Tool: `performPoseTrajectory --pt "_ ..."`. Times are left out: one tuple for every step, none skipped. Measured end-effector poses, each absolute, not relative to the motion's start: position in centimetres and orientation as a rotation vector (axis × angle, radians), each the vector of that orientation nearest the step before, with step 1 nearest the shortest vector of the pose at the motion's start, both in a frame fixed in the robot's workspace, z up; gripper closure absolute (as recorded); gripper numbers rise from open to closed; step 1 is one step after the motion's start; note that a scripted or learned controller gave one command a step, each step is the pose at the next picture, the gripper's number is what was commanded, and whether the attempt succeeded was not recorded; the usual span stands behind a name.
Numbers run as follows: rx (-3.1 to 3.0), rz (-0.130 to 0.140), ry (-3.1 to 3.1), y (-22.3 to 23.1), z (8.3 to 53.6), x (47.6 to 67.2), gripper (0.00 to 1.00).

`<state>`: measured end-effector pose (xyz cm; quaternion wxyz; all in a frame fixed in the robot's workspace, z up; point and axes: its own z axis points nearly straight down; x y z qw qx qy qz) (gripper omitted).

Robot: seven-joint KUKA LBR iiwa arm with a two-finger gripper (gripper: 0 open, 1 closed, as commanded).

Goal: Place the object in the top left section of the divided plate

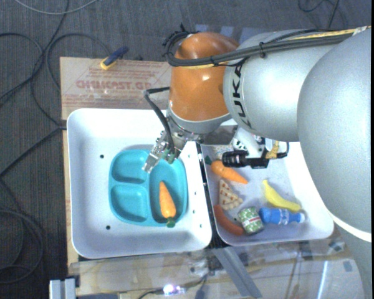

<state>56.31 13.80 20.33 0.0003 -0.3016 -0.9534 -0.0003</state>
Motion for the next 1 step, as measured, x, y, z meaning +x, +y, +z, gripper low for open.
performPoseTrajectory --pt "-1.075 -0.005 -2.953 23.49 10.02 48.39 1.0"
